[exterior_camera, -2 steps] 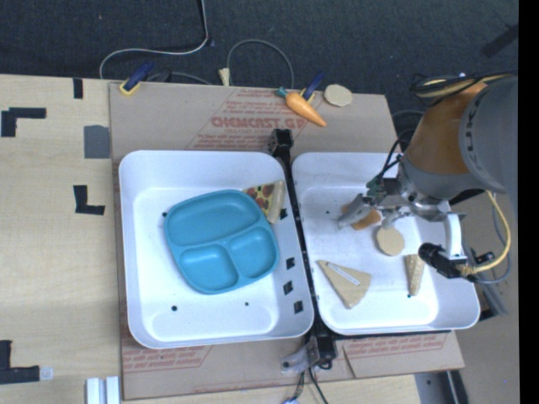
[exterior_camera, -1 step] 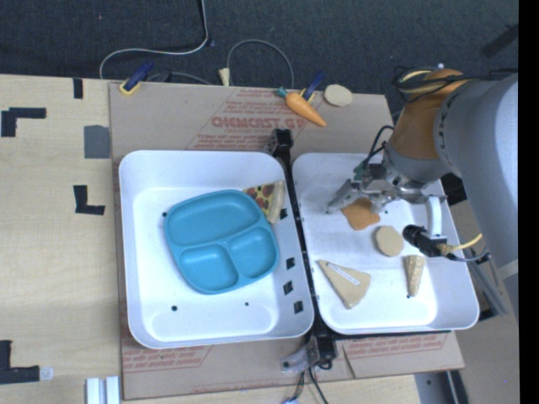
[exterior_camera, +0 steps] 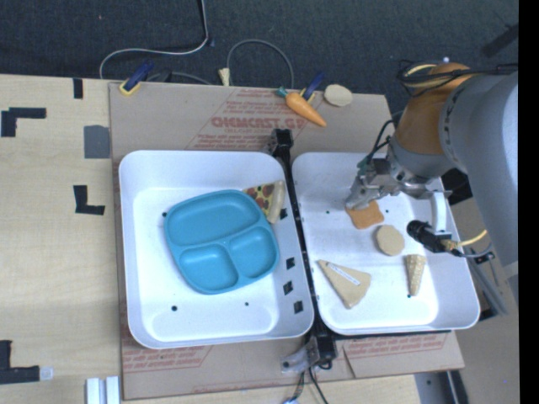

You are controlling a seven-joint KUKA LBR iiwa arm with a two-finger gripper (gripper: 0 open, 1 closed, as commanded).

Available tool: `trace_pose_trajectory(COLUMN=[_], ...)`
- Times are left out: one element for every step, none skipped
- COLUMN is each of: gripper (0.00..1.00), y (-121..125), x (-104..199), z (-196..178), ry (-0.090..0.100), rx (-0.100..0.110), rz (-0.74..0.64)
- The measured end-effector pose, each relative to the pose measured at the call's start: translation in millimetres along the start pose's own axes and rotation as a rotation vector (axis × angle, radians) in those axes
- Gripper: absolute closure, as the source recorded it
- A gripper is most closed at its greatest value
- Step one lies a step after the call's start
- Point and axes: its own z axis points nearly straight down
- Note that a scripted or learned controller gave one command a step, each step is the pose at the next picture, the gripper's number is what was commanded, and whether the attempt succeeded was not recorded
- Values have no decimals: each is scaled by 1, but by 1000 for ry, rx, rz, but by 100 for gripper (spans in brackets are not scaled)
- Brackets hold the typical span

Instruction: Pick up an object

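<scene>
**Gripper over the brown slice in the right bin: setting up the grasp**

The gripper [exterior_camera: 368, 194] sits low in the right bin [exterior_camera: 450, 316], at the upper edge of a brown toast-like slice [exterior_camera: 367, 217]; whether it is spread or pinched together you cannot tell from this angle, and nothing is visibly held between its tips. The slice lies flat on the bin floor, just above a round tan biscuit [exterior_camera: 390, 241]. A cone [exterior_camera: 414, 274] and a pale wedge [exterior_camera: 344, 281] lie nearer the front wall, well apart from the gripper. The left bin [exterior_camera: 139, 310] holds a blue divided tray [exterior_camera: 221, 240].

To grasp well, centre over the slice before closing, and straddle its narrower span. Because it lies flat, descend fully to the floor. Keep clear of the biscuit, which is likely to be nudged. Lift straight up, then confirm the slice rises with you.
</scene>
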Motion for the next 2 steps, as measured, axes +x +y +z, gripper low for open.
trace_pose_trajectory(gripper=[0,0], y=[0,2], x=[0,-7], z=[1,11], ry=[0,5], rx=[1,6], rz=[0,1])
